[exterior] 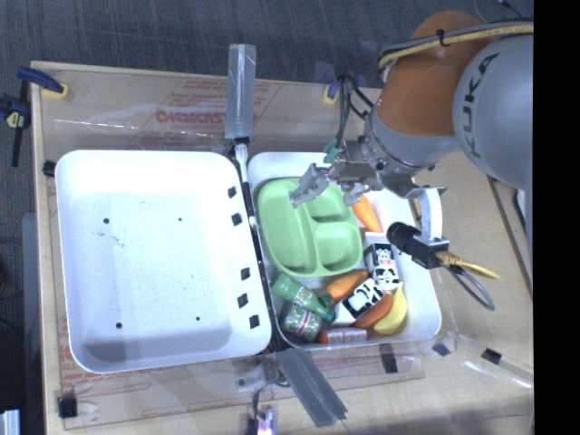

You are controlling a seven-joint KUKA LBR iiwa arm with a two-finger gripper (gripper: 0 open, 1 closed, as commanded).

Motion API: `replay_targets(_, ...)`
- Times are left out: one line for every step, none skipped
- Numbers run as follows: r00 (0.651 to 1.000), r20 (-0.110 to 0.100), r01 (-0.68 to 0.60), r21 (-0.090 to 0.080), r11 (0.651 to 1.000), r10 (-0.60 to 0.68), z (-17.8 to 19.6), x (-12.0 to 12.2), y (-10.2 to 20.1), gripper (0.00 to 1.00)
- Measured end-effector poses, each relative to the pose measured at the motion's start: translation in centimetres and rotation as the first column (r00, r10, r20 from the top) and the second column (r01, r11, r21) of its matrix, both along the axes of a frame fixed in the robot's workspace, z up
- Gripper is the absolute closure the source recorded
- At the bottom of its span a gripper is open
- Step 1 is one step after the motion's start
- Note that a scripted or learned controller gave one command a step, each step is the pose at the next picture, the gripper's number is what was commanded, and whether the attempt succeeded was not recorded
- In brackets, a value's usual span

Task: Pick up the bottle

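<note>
Right bin (433, 311) clutter half-hides the bottle (302, 304) — fingers (319, 181) spread open, gripping nothing.

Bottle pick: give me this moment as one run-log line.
pincer: above green tray, nothing held | bottle: lying in right bin, front left, untouched | left bin: unused

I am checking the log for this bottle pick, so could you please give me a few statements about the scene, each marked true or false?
1. The green bottle lies in the right bin. True.
2. The claw is down at the bottle. False: it is over the far end of the green tray, apart from the bottle.
3. The green tray is in the left bin. False: it is in the right bin.
4. The bottle lies at the near edge of the tray. True.
5. A banana lies in the right bin's near right corner. True.
</note>
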State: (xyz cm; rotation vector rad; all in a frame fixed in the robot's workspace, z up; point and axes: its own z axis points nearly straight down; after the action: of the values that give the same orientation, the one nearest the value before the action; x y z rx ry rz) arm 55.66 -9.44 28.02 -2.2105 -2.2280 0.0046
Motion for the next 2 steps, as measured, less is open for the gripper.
replay_targets(0.998, 0.0, 0.07, -0.002, 0.998, -0.07, -5.4, 6.3, -1.1, 0.0)
replay_targets(0.996, 0.004, 0.092, -0.005, 0.996, -0.092, -18.7, 10.0, -2.5, 0.0)
